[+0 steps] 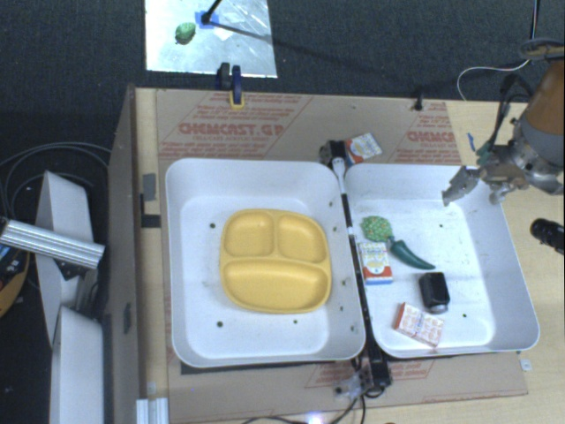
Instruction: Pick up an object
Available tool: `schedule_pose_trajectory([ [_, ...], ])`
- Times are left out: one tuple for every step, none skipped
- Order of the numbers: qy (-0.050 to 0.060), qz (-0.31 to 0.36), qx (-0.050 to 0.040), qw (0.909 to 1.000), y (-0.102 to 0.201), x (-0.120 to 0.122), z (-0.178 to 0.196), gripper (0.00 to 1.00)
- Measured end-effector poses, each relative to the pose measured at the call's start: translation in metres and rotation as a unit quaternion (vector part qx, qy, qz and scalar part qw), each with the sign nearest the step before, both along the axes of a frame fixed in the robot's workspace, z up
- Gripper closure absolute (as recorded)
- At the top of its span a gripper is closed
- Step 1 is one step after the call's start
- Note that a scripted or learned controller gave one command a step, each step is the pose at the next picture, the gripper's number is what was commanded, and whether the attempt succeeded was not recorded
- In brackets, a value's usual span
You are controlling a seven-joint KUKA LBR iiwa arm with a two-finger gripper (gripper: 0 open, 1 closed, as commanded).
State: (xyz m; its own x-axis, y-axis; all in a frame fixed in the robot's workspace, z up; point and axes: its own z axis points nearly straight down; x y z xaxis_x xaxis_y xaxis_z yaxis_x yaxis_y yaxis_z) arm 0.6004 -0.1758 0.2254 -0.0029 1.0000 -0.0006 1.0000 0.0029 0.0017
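The grey two-finger gripper [478, 184] hangs over the right white bin's [494, 237] far corner, fingers spread and holding nothing. Below and left of it lie a green knobbly ball [377, 228], a dark green pepper-shaped toy [410, 253], a small red-and-white carton [377, 262], a black block [433, 291] and a patterned packet [418, 323], all well apart from it. Further left, a yellow divided plastic tray [274, 261] sits in the left white bin [194, 237].

Grey arm [540, 131] with orange band; pale metal gripper [478, 186]; thin cable looping above
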Motion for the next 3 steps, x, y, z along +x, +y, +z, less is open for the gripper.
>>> schedule_pose_trajectory([
  [-0.001, -0.002, -0.0014, 1.0, -0.01, -0.058, -0.128, 0.0],
  [0.001, 0.0, 0.0007, 1.0, 0.039, -0.086, -0.141, 0.0],
  [0.0, -0.001, 0.0002, 1.0, 0.026, -0.11, -0.141, 0.0],
])
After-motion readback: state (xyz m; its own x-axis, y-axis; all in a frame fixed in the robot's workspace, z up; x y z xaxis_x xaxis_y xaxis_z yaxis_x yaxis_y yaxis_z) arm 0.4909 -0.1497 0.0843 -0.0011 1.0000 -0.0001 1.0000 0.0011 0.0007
